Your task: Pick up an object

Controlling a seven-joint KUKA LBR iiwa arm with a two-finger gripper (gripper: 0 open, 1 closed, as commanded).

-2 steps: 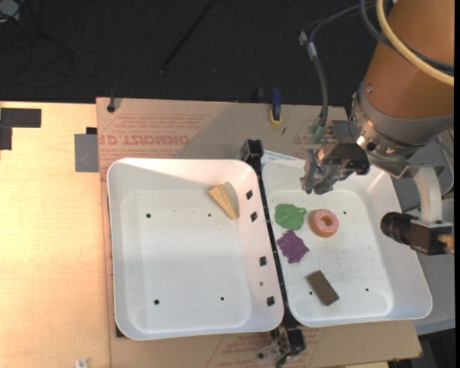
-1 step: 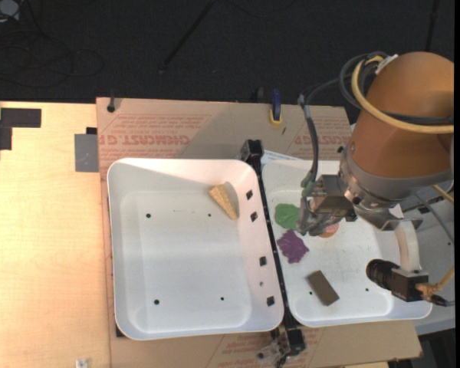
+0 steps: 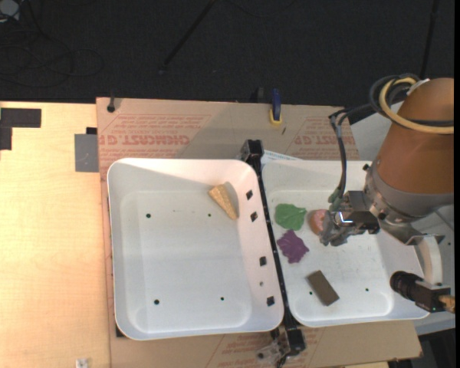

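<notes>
i'm reaching down beside the pink object (image 3: 317, 221), my gripper (image 3: 336, 232) unreadable as spread or clenched; next, centre over it.

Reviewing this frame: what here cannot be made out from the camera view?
- Pincer fingers: too small and dark against the arm to tell open or shut.
- Pinkish object: partly covered by the pincer; shape unclear, and contact cannot be judged.
- Right bin: far side hidden under the arm's orange and grey body.
- Green object, purple object: too blurred to identify.
</notes>
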